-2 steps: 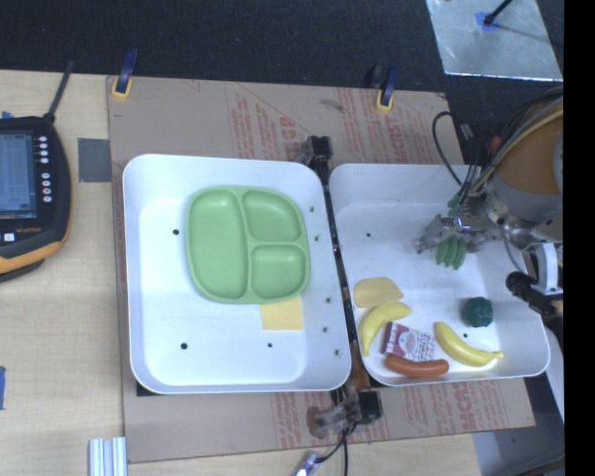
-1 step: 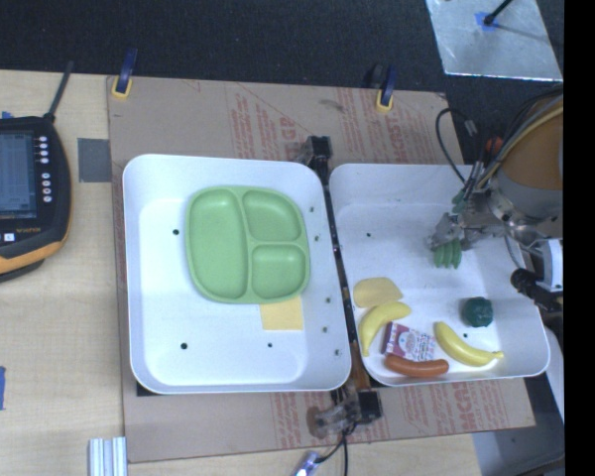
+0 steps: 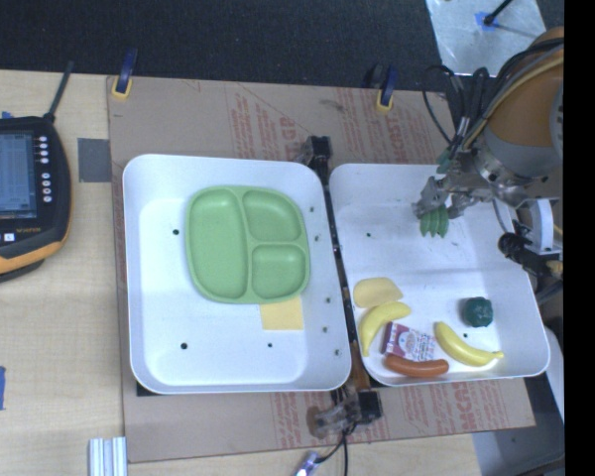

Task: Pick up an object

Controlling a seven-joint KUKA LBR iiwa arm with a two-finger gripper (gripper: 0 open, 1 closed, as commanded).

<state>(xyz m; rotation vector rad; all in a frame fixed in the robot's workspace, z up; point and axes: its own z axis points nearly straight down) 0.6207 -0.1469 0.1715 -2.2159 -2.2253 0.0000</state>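
Nearest the camera, along the front wall of the right bin [image 3: 535,296], lie a red sausage [image 3: 416,367], a small red-and-white packet [image 3: 410,342] just behind it, and two bananas: one banana [image 3: 381,322] curving left of the packet, the other banana [image 3: 466,346] to the packet's right. A pale yellow chip-shaped piece [image 3: 377,291] sits just behind the left banana, and a dark green round item [image 3: 478,311] lies near the right wall

In the left bin [image 3: 149,296], a flat yellow square [image 3: 282,314] touches the front edge of a green divided plate [image 3: 247,242], which occupies the bin's centre

Farther back in the right bin, the gripper [image 3: 438,206] is lowered over the rear floor area. A small green object [image 3: 434,223] shows at its fingertips and appears gripped between closed-in fingers, though the detail is small. The items at the front of the bin stand well apart from it

Left of both bins, a teach pendant [image 3: 15,194] with an orange lower edge rests on the bench [image 3: 50,365]. Two clamps, a blue clamp [image 3: 125,71] and another clamp [image 3: 383,85], hold the rear edge of the cardboard sheet [image 3: 228,117] under the bins
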